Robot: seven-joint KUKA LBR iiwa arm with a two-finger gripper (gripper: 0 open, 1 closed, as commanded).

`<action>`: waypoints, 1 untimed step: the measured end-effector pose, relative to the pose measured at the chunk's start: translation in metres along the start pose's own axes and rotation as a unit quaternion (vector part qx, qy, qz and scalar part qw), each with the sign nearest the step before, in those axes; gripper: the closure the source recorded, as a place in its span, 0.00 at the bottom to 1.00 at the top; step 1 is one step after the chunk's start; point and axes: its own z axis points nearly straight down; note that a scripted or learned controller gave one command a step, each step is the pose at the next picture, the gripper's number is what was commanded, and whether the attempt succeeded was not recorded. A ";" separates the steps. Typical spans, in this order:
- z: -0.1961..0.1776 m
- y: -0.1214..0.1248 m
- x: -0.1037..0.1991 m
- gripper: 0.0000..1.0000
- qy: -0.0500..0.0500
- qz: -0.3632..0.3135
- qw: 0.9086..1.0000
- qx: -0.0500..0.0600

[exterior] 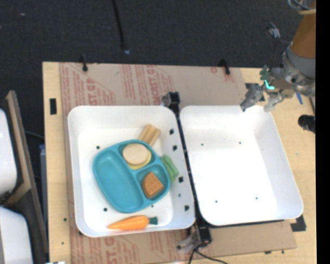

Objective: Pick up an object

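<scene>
The left bin (80, 147) holds a blue divided tray (118, 183) with a round cream biscuit (137, 154) and a brown waffle-like piece (153, 185) in its compartments. A tan wooden block (149, 133) lies just behind the tray, a small green piece (170, 168) sits at its right edge, and an orange carrot (130, 223) lies near the bin's front wall. My gripper (262, 99) hovers over the far right corner of the right bin (239, 166), open, with nothing between its fingers.
The grey arm with its orange band (303, 37) comes in at the upper right. Both bins rest on a cardboard-covered bench (126, 81). A black divider clip (171, 99) stands between the bins at the back. White furniture (0, 164) sits at the left.
</scene>
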 end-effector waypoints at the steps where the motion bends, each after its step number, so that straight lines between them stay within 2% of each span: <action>1: -0.011 0.000 0.000 1.00 0.000 -0.001 1.000 -0.001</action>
